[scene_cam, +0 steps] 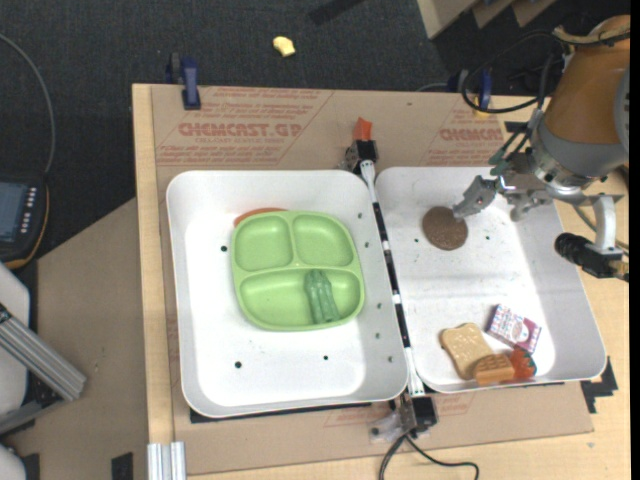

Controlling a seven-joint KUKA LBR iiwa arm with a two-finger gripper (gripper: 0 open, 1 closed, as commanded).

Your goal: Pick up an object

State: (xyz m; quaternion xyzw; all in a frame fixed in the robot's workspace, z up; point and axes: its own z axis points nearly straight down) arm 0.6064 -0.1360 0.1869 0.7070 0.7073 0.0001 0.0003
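claw (478, 196) spread, hovering just beside cookie (445, 228) near right bin's (560, 298) far edge | step: approach | advice: centre over cookie; descend straight; close gently

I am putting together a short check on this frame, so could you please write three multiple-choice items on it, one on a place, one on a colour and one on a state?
1. Where does the green divided plate lie?
A. in the left bin
B. in the right bin
C. on the floor

2. What colour is the round cookie near the gripper?
A. yellow
B. brown
C. blue

3. How does the green stick lie?
A. beside the plate
B. on the cookie
C. in the plate's large compartment

Answers: 1 A, the plate sits in the left bin. 2 B, the disc in the right bin is dark brown. 3 C, the stick rests in the wide lower section.
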